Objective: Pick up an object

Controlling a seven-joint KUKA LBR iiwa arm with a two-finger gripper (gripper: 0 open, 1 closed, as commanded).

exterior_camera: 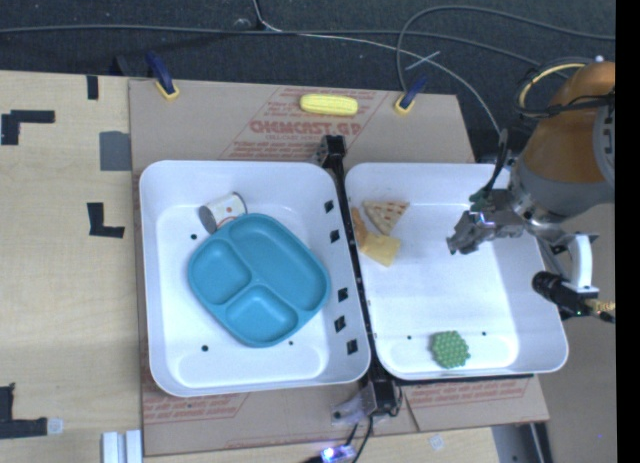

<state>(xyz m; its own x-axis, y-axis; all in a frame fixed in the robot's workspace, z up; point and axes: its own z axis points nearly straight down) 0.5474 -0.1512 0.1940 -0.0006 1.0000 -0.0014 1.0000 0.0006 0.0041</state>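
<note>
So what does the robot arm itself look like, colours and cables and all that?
The arm is grey and rounded, with an orange band at its upper part. It ends in a dark grey metal gripper. Dark cables run along the wrist, and a black fitting with a white bracket sits on its side.

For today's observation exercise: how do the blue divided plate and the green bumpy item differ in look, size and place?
The blue plate is flat, smooth and split into compartments; the green item is rounded and knobbly. The plate is far larger. The plate lies in the left bin, the green item in the right bin. Both rest untouched by the gripper.
</note>
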